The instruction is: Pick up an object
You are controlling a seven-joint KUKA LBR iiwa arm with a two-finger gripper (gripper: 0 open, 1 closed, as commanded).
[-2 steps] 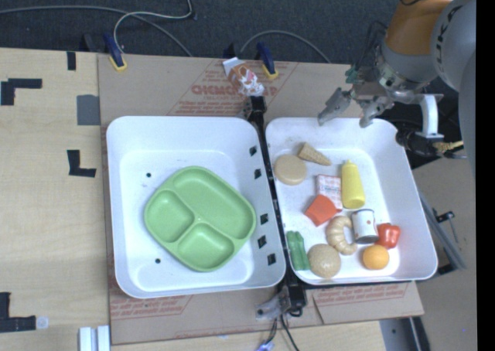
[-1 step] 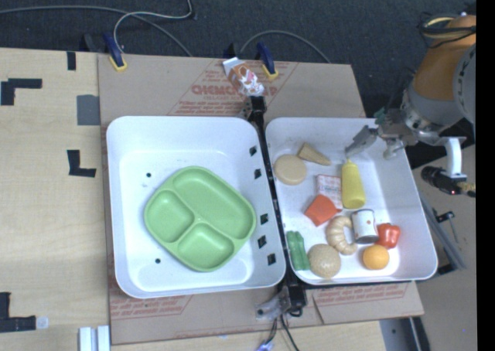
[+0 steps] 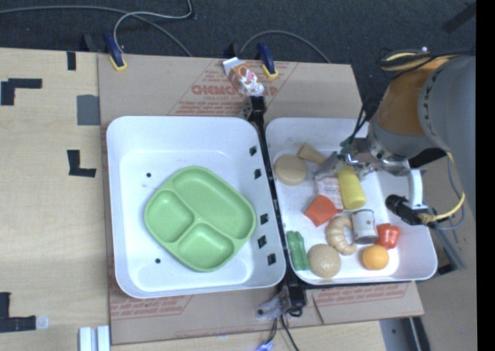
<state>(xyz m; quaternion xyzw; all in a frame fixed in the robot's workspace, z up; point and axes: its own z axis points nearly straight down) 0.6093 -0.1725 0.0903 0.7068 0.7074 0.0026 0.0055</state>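
yellow bottle: small, cylindrical, lying lengthwise in the right bin, upper middle, beside an orange wedge and a croissant. arm: enters from the right, wrist bent down over the bin, gripper just above the bottle's top end. grip state: cannot tell.
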